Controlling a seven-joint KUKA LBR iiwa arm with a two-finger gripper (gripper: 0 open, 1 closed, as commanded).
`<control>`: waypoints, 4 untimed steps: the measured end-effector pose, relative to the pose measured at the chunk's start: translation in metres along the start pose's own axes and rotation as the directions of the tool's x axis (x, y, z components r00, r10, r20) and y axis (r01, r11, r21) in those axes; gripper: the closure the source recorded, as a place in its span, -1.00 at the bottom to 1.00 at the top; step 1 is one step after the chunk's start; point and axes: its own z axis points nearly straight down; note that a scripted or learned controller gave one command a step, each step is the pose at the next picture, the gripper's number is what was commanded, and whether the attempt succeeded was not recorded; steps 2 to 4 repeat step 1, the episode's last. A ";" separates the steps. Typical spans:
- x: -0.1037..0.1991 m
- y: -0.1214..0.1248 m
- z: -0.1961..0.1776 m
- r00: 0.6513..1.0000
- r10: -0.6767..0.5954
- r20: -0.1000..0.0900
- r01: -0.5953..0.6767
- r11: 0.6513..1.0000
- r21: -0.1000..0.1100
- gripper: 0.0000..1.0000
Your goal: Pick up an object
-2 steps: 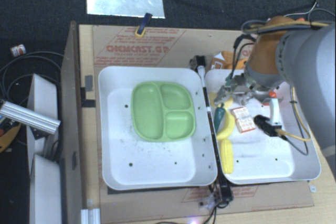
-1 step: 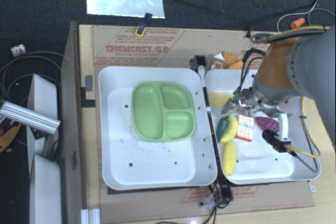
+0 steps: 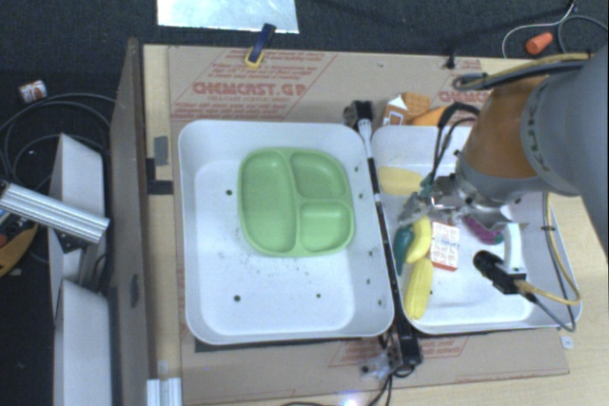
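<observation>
Partly arm-hidden right bin (image 3: 447, 317) clutter

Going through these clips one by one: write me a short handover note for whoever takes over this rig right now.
Gripper: low in the right bin, among the objects at its left side; fingers hidden under the wrist, so its state cannot be told.
Objects: yellow banana-like piece, teal piece and red-and-white packet lie close together in the right bin; an orange item sits at its far edge. Green divided plate lies in the left bin.
Done: arm is down at the cluster. No object is seen between the fingers.
Left: confirm a grasp, then lift.
</observation>
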 end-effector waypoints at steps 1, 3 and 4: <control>0.000 0.002 -0.011 1.000 -0.001 0.001 0.001 1.000 -0.005 1.00; 0.000 0.002 -0.011 1.000 -0.001 0.001 0.001 1.000 -0.005 1.00; 0.000 0.002 -0.011 1.000 -0.001 0.001 0.001 1.000 -0.005 1.00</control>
